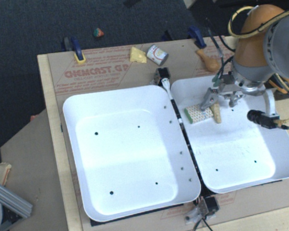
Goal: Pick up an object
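A small flat card (197, 114) with a green edge is seen lying in the right bin (247, 175), near its top left corner, with a little tan stick (216, 114) touching it. The gripper (211, 103) is held just above them. Whether it is open cannot be told. The card could be missed, since it lies so flat, or the stick could be pinched instead.
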Available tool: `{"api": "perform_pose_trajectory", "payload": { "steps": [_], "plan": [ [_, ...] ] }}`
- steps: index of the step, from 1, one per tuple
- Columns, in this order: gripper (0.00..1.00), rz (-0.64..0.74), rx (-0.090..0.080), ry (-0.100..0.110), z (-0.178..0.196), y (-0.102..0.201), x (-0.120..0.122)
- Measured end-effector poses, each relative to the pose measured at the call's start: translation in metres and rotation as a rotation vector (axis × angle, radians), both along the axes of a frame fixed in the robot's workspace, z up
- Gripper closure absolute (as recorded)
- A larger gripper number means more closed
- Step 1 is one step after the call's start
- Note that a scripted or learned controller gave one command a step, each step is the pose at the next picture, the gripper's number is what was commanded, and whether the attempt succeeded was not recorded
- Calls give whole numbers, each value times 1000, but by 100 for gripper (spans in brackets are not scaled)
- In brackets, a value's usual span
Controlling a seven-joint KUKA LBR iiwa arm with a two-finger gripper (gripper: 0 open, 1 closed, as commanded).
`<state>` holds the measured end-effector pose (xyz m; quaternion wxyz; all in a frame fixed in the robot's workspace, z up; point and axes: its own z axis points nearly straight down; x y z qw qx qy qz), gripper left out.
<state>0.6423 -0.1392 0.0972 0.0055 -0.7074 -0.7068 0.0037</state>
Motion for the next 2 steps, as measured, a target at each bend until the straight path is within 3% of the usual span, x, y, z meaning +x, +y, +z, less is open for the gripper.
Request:
{"api": "perform_pose_trajectory", "payload": {
  "steps": [1,2],
  "plan": [
    [0,0,-6,-22,-9,-29,25],
    [0,2,-3,-13,-12,-15,25]
  ]
}}
